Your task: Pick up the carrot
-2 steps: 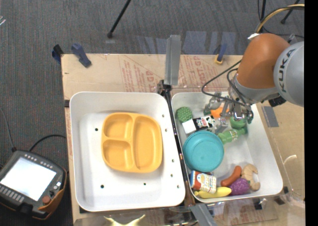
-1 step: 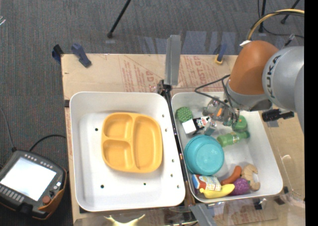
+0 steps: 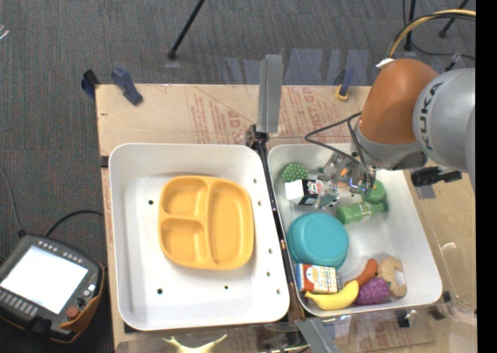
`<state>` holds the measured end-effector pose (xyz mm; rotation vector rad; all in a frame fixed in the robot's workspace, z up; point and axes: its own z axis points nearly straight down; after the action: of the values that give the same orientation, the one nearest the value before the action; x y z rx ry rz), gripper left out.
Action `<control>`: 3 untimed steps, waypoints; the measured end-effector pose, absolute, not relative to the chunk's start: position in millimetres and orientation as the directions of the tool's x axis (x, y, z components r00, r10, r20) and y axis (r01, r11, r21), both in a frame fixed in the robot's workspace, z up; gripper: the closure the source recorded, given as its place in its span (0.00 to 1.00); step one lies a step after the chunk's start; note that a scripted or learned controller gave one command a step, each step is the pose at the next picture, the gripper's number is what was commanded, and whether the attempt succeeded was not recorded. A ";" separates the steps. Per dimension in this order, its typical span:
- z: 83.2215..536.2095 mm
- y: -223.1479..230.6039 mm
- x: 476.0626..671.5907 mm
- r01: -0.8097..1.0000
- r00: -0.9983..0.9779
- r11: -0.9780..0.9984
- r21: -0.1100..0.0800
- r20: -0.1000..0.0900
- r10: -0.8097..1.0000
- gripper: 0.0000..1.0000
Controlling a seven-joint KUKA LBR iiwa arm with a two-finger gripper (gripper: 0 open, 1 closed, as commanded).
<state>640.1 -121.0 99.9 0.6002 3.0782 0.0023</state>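
The carrot is a small orange piece lying near the front of the right bin, between a purple bunch of grapes and a printed carton. My gripper hangs over the back of that bin, well behind the carrot and apart from it. It sits just above a green bottle and next to a small white and black box. The grey arm with its orange band reaches in from the right.
A teal bowl lies between the gripper and the carrot. A banana and a tan object crowd the front corner. A green spiky toy sits at the back. The left bin holds a yellow divided plate.
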 end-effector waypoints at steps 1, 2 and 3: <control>205.5 -152.2 531.8 0.442 -0.897 0.897 0.002 -0.010 0.442 1.00; 179.6 -196.8 524.7 0.381 -0.924 0.924 0.001 0.005 0.381 1.00; 187.2 -208.1 519.4 0.498 -0.867 0.867 0.001 0.000 0.498 1.00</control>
<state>519.4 -208.1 187.2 0.8089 3.0356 0.0011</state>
